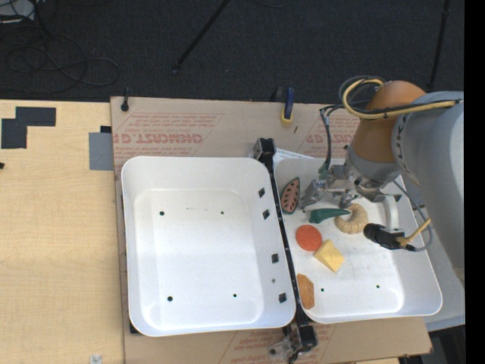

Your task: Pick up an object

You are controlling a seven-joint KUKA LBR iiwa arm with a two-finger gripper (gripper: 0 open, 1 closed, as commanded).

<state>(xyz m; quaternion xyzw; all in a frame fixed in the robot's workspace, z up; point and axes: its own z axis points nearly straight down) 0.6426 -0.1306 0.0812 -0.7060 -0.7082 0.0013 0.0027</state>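
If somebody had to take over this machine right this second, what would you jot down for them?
Gripper: low in the right bin, at its far end; nothing visibly held.
Right bin's things: watermelon slice by the divider, green piece just below the gripper, tan ring, orange disc, yellow wedge, orange-brown piece at the near left edge.
Done: nothing lifted.
Left: grasp one object and raise it.
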